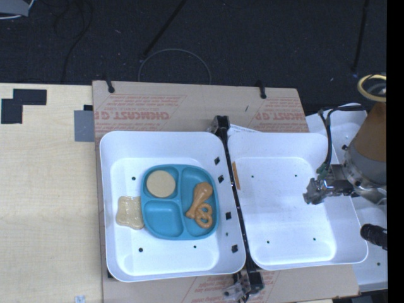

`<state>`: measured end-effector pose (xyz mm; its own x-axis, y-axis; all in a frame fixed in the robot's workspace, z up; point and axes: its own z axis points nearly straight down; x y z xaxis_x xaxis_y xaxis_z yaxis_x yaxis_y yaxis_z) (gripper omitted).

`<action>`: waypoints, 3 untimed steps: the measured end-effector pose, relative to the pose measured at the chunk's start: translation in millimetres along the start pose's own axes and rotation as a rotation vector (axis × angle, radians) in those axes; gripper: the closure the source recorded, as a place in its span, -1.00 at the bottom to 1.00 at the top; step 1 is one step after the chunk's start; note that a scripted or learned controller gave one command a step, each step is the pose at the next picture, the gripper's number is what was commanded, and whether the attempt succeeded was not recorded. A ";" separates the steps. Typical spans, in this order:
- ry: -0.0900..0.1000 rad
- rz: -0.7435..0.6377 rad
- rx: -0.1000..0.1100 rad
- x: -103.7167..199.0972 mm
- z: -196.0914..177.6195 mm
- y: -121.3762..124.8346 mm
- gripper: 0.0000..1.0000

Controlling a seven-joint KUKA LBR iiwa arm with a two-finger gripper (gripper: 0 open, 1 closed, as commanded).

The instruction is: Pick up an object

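The tool [314, 191] is seen over the right edge of the right bin [284, 251], on the end of the arm [372, 144] that reaches in from the right. Nothing is held in it; whether it is open or closed cannot be told, since it is small and dark against the bin wall.

All candidate objects are found well away to the tool's left, across the divider, in the left bin [126, 261]. A blue sectioned tray [165, 223] lies there. In its compartment farthest from the tool a round tan disc [160, 183] is set, and in its nearest compartment a tan bone-shaped piece [202, 197] lies, with what appears to be a small pretzel-like piece [204, 216] touching it below. Beyond the tray, just beside its far edge, a pale biscuit-like piece [129, 211] rests on the bin floor.

The step in hand is judged to be the approach: no object is yet reached. A long traverse leftward across the divider is called for next, then alignment above one chosen piece and a descent. The biscuit-like piece, lying flat and apart from the tray's ridges, is judged the easier target.
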<state>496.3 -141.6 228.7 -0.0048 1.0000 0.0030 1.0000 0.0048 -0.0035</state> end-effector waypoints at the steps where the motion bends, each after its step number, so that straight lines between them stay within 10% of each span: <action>1: 0.000 0.001 0.002 45.9 9.4 13.2 1.00; 3: -0.001 0.001 0.002 145.0 22.5 33.7 1.00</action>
<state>529.3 3.6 206.5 -0.0037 1.0000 0.0022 1.0000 0.0037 -0.0054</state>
